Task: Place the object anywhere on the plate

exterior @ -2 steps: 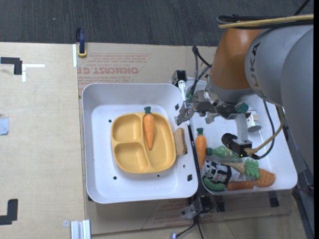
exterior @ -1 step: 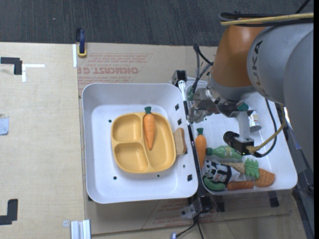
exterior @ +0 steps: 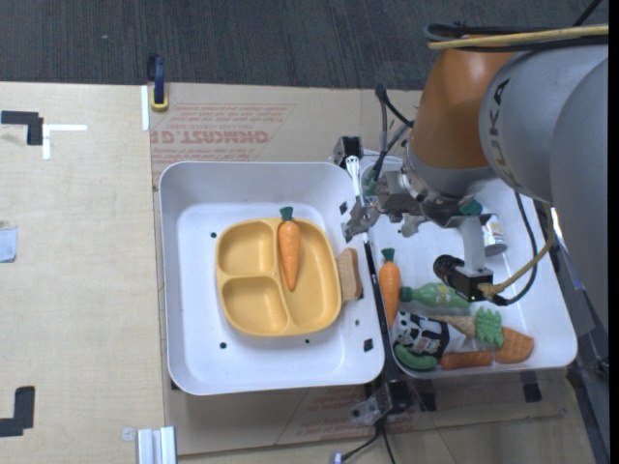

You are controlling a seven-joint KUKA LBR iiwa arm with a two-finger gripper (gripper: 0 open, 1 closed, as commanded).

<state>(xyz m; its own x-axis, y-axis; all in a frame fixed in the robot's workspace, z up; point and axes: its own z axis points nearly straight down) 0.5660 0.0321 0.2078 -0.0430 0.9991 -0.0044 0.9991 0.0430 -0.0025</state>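
A yellow divided plate [exterior: 253, 303] lies in the left bin [exterior: 193, 356]. A toy carrot [exterior: 288, 249] rests on the plate, lengthwise along its middle ridge, green top pointing to the far side. My gripper [exterior: 382, 222] hangs over the wall between the two bins, to the right of the plate and above the far end of the right bin. It is open, with nothing between its fingers. One dark fingertip [exterior: 351, 224] is close to the left bin's right rim.
A slice of toy bread [exterior: 350, 275] leans at the plate's right edge. The right bin [exterior: 542, 356] holds a second carrot [exterior: 389, 286], a green bottle [exterior: 437, 297], a black-and-white cow toy [exterior: 423, 334] and several more toy foods near its front. Cables hang beside the wrist.
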